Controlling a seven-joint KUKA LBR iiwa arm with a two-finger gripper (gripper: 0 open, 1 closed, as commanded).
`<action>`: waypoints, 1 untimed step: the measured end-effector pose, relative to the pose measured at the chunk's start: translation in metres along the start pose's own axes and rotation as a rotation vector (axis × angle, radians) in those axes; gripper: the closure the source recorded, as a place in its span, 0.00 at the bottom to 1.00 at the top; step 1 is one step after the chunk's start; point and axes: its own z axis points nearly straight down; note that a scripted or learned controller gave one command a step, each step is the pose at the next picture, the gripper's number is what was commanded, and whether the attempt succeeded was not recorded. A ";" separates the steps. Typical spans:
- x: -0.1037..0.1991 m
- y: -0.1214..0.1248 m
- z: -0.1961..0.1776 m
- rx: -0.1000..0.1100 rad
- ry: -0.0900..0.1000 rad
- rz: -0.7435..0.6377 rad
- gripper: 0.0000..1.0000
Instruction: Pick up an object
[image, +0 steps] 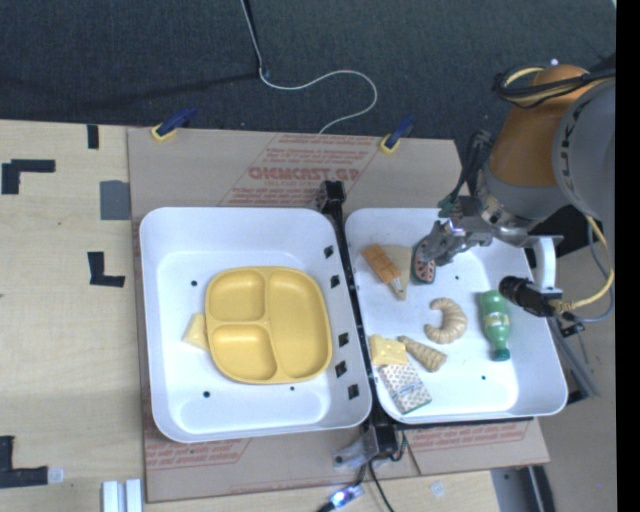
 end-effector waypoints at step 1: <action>0.000 0.001 -0.028 0.001 0.000 0.000 1.00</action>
